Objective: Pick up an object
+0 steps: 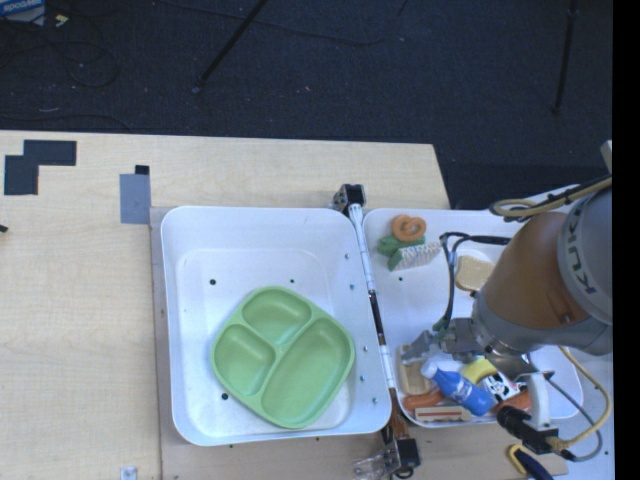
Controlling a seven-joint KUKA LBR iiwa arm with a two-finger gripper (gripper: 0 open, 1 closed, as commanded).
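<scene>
Robot arm [545, 278] reaching down into the right bin [425, 293] among small toys.
A blue bottle [465, 392] lies by the hand [440, 346]; its grip cannot be told. A green divided plate [283, 356] sits in the left bin [200, 258] on the worktop [75, 318].

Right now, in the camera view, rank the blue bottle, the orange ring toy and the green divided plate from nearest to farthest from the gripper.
1. Blue bottle: right bin, just below the gripper.
2. Orange ring toy: same bin, far corner near the divider.
3. Green divided plate: left bin, across the divider.
</scene>
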